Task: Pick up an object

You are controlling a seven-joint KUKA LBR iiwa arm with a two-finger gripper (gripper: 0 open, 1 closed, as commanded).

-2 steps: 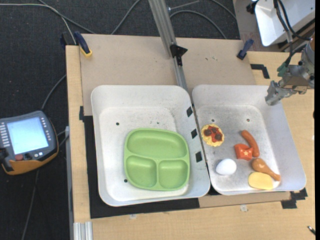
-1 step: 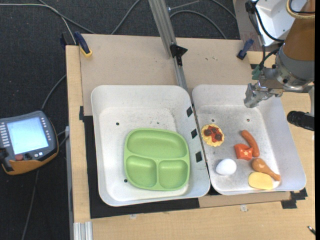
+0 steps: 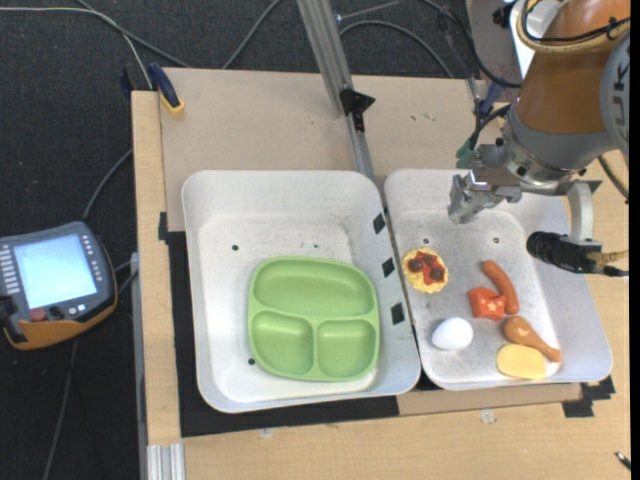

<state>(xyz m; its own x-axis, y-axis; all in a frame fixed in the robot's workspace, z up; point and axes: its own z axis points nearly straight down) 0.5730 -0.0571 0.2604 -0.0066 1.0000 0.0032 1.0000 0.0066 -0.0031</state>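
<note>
Objects all lie loose in the right bin (image 3: pixel 596 320); judging by that, the pick is not yet made.

Nearest the bin's front edge sit a yellow piece (image 3: pixel 524 362) by the front right corner and a white egg (image 3: pixel 452 334) to its left, with a brown drumstick (image 3: pixel 531 337) just behind the yellow piece. Farther in, a red-orange piece (image 3: pixel 486 304) touches an orange sausage (image 3: pixel 500 283), and a small tart with red topping (image 3: pixel 425 270) rests against the bin's left wall. Toward the far edge, the gripper (image 3: pixel 468 204) hangs over bare bin floor, well apart from every item; nothing shows between its fingers, and whether they are spread or closed cannot be told. The left bin (image 3: pixel 215 268) carries a green divided plate (image 3: pixel 313 318) near its front edge. Choosing an item, descending, closing and lifting all appear left to do.
</note>
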